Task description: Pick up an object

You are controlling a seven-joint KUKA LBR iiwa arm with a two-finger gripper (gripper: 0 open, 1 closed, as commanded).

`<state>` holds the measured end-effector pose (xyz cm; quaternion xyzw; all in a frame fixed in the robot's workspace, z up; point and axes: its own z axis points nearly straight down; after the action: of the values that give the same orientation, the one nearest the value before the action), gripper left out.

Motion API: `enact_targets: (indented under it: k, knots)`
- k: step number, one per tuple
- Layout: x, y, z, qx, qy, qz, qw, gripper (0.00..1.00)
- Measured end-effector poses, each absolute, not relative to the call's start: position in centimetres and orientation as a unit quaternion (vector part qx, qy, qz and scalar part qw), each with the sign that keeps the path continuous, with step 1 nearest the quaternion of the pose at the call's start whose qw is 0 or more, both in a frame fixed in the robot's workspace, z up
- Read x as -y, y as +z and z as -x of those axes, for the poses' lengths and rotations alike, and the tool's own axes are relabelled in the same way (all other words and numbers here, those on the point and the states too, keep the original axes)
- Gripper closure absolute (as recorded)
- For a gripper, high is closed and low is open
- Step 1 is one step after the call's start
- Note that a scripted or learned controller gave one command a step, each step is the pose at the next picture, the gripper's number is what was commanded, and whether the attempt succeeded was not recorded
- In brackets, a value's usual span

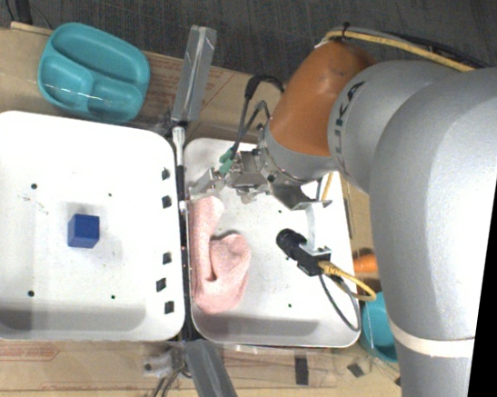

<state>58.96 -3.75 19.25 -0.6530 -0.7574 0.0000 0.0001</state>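
We see the gripper (217,182) low over the right bin (304,325), at the upper end of the pink cloth (217,262) lying along that bin's left wall, nothing lifted yet, and we cannot tell its fingers' state.

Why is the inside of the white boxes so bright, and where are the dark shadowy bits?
In the camera view, the left bin is so brightly lit its floor washes out; the blue cube casts only a faint shadow; grey shadows sit along both bins' near walls; the arm darkens the right bin near the pink cloth.
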Motion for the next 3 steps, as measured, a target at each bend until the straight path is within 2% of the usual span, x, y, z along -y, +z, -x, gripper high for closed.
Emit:
enact_targets:
  k: [1, 2, 3]
  knots:
    - [11.4, 16.5, -58.3, 0.751, 0.0011, 0.661, 0.002, 0.00]
    - [10.8, 9.1, -55.1, 0.768, 0.0011, 0.641, 0.001, 0.00]
    - [9.8, 9.2, -60.1, 0.729, 0.0004, 0.685, 0.000, 0.00]
